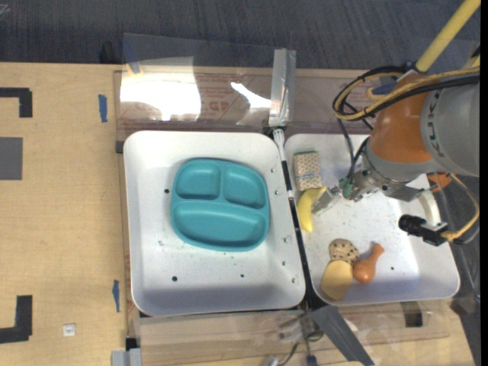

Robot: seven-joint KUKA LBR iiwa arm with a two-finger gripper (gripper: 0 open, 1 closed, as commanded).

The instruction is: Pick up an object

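1. A grey KUKA arm (446,120) with an orange wrist band reaches in from the right of the frame, its gripper (329,197) low over the right bin (435,277), close to that bin's left wall.

2. The gripper's tip sits at the upper right edge of a yellow banana-like piece (305,210) lying against the left wall at mid-height; whether they touch cannot be told.

3. The jaws appear spread apart, with nothing seen between the fingers, so no object is held yet.

4. Other candidates in the right bin: a pale speckled block (306,169) above the yellow piece, a spotted cookie (343,248) at lower centre, a yellow pear-shaped item (336,278) below it, and an orange drumstick-like item (368,263) just beside the two.

5. The left bin (145,227) carries a teal divided plate (221,203), well apart from the gripper.

6. The step in hand looks like the final approach to a grasp on the yellow piece.

7. The next move would call for settling the fingers astride the piece, closing on it and lifting straight up; the nearby wall leaves little room on that side, and a curved smooth body could slip out.
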